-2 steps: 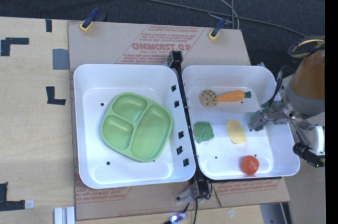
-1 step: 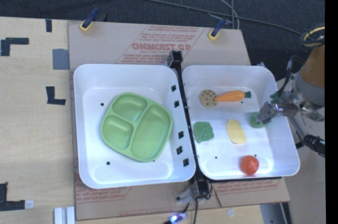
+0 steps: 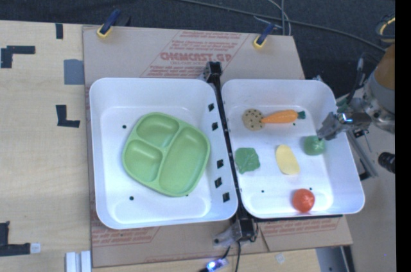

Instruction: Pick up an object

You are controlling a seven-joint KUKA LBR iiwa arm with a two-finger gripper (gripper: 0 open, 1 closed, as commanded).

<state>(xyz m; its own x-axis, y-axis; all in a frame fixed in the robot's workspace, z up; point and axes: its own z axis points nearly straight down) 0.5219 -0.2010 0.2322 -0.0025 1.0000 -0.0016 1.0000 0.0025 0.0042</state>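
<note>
Green toy (image 3: pixel 314 146) looked light, rigid, slippery; gripper (image 3: pixel 329 127) touched its top, claw state unclear; grip midsection.

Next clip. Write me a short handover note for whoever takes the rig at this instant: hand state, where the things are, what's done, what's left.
Hand: over the right bin's right side, low, right at the green piece. The slant hides whether it grips anything.
Right bin: cookie and carrot at the back, green leaf toward the divider, yellow piece in the middle, tomato at the front.
Left bin: green tray.
Done: arm has reached the green piece.
Left: nothing looks lifted; a grasp and a lift are needed, probably of the green piece.
</note>
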